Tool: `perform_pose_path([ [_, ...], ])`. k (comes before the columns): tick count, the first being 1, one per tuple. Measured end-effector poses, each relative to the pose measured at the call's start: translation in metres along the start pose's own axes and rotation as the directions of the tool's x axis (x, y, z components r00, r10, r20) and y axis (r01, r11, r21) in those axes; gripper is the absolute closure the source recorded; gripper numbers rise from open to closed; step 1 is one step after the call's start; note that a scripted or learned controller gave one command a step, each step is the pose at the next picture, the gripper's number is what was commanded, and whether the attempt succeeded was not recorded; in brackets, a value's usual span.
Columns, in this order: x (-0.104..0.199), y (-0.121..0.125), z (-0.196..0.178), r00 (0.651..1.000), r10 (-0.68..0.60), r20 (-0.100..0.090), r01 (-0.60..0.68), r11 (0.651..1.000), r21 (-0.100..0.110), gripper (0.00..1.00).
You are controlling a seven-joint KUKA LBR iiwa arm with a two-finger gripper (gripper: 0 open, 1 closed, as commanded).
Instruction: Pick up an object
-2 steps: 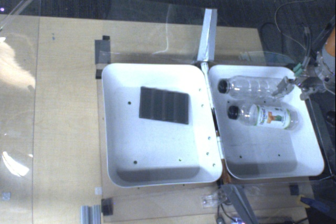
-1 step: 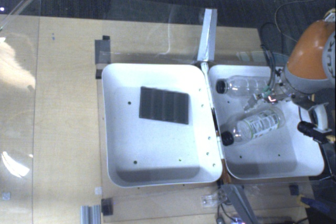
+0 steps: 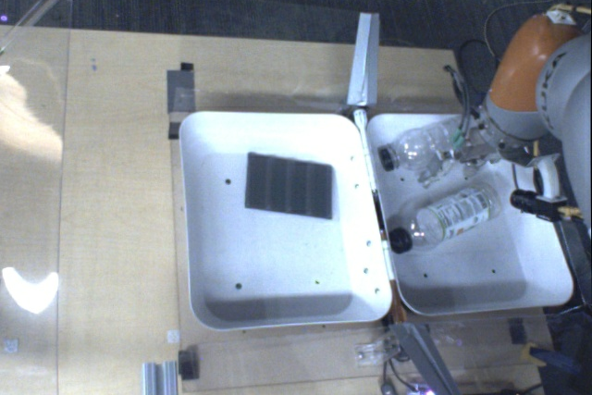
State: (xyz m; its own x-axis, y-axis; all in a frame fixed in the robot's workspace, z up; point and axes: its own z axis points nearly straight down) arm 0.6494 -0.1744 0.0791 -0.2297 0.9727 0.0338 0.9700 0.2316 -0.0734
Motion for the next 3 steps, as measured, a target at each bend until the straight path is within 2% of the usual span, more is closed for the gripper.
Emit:
perform_pose_path([
  [1,0.013,-0.076,-0.004,0.986,-0.158,0.051,0.161,0.984,-0.076,0.0],
  [2,-0.001,-0.123,-0.028,0.999,-0.025,0.038,0.028,0.997,-0.077,0.0],
  [3,0.004,-0.151,0.001,0.991,-0.128,0.049,0.132,0.988,-0.08,0.0],
])
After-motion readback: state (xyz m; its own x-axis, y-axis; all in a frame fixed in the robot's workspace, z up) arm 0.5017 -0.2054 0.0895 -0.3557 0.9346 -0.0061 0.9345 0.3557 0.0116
